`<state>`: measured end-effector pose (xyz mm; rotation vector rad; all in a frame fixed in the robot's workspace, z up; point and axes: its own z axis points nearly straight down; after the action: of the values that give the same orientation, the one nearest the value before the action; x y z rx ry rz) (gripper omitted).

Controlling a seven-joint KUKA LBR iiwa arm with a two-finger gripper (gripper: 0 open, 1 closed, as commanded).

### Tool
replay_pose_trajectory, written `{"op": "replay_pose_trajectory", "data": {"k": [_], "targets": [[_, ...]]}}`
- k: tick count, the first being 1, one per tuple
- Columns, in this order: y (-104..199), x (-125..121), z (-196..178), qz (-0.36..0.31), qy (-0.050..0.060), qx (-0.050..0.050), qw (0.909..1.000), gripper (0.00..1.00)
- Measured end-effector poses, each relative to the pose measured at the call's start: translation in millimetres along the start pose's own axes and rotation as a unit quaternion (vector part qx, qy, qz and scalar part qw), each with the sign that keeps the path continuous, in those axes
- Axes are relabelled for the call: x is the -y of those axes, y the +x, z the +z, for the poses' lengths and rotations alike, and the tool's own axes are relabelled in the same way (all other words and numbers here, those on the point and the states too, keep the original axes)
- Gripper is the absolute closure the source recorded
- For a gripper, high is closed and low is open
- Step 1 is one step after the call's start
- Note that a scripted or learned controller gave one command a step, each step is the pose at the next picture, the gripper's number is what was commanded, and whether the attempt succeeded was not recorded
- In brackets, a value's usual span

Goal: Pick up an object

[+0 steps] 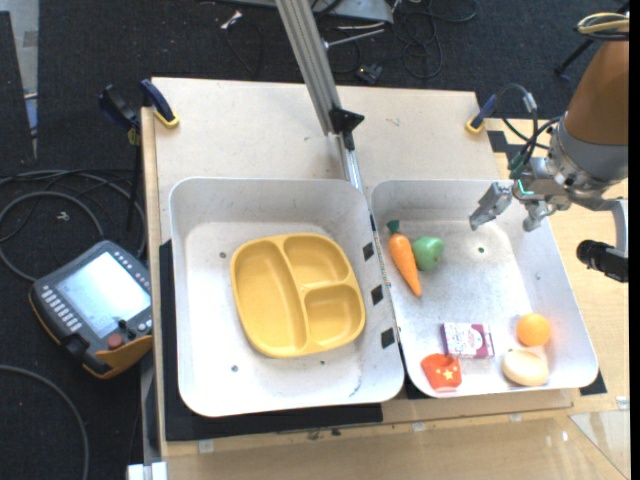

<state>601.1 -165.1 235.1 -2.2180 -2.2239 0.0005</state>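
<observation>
The gripper [509,208], fingers spread and holding nothing, hovers over the right bin [572,298]; the approach is underway, descent onto the carrot [405,264] next.

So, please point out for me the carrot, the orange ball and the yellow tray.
carrot [405,264]: camera view, middle of its orange body.
orange ball [533,329]: camera view, centre of its top.
yellow tray [262,328]: camera view, floor of its long left compartment.

Yellow divided tray [298,294] in the left bin [190,268] — teach pendant [90,310] on the floor, left of the bench.
</observation>
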Motion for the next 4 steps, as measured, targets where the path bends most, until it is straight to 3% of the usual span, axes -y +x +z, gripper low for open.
{"op": "replay_pose_trajectory", "data": {"k": [2, 3, 4], "targets": [[-4.2, -12.9, 108.0, 0.001, 0.003, 0.000, 1.0000, 0.00], [-3.9, -12.5, 141.9, 0.001, 0.001, 0.000, 1.0000, 0.00], [-4.1, -13.7, 129.5, 0.001, -0.001, 0.001, 1.0000, 1.00]]}}
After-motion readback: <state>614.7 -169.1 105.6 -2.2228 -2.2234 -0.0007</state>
